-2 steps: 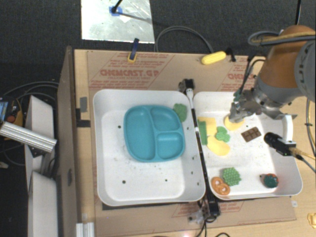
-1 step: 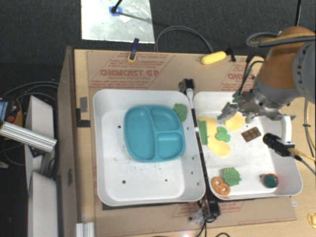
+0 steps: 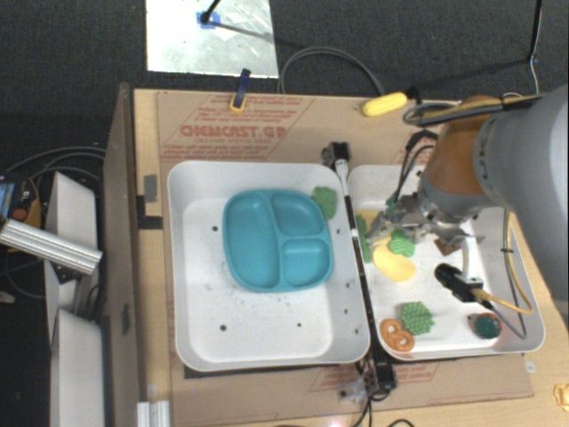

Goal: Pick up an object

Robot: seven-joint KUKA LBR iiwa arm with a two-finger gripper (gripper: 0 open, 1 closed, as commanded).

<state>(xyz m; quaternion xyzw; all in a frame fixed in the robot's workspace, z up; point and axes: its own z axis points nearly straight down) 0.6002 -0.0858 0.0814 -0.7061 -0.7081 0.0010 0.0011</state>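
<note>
Arm (image 3: 502, 154): we see it reach in from the right of the frame, grey with an orange band, over the upper part of the right bin.
Gripper (image 3: 397, 232): low in the right bin (image 3: 449, 329), near that bin's left wall, in the middle right of the frame.
Grip: we cannot tell whether it is released or clenched, and we see nothing clearly held.
Green piece (image 3: 403, 245): right at the gripper's lower edge; we cannot say if the two touch.
Yellow lump (image 3: 394, 263): touching the green piece, just below it in the frame.
Knobbly green piece (image 3: 415, 317): lower in the right bin, apart from the gripper.
Pretzel-shaped piece (image 3: 396, 334): just beside the knobbly green piece, at the bin's lower left corner.
Dark teal ball (image 3: 485, 326): at the right bin's lower right.
Left bin (image 3: 204, 327): we find a blue divided plate (image 3: 277, 240) lying flat near its middle.
Leafy green piece (image 3: 324, 201): in the left bin, at the plate's upper right corner, close to the wall between the bins.
</note>
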